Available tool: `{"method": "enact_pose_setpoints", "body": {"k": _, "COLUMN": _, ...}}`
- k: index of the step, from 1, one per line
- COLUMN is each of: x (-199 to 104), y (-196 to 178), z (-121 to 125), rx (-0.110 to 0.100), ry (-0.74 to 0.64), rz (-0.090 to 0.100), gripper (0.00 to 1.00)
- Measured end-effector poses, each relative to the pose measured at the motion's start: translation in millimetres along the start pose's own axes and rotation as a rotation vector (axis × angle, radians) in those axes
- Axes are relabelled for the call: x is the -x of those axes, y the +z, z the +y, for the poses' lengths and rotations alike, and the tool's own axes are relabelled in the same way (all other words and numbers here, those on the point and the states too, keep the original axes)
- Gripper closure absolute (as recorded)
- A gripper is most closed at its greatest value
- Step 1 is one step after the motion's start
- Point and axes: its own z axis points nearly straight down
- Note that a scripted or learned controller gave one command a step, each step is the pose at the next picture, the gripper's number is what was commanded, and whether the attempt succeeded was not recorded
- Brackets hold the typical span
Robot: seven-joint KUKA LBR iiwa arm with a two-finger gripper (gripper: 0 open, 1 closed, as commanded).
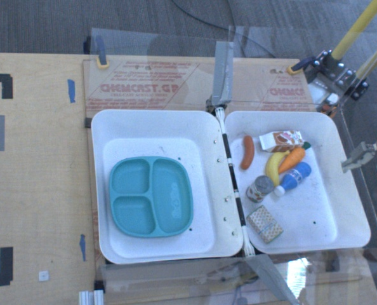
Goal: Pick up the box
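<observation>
The box is small, with a grey speckled pattern. It lies flat and turned at an angle in the front left corner of the right bin, close to the divider between the bins. Nothing touches it or covers it. The nearest item is a small round can, just behind it.
Further back in the right bin lie a red sausage, a banana, a carrot, a blue bottle and a snack packet. The left bin holds a teal divided plate. A grey metal piece juts in over the right bin's right rim.
</observation>
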Motion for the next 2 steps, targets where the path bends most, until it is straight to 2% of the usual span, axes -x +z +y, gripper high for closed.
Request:
{"method": "enact_pose_setpoints", "body": {"k": 1, "x": -24.3, "y": 164.4, "z": -3.6, "rx": 0.0, "ry": 0.021, "rz": 0.0, "gripper": 0.0}}
{"method": "enact_pose_setpoints", "body": {"k": 2, "x": -21.4, "y": 188.0, "z": 85.1, "rx": -0.002, "ry": 0.199, "rz": 0.0, "gripper": 0.0}}
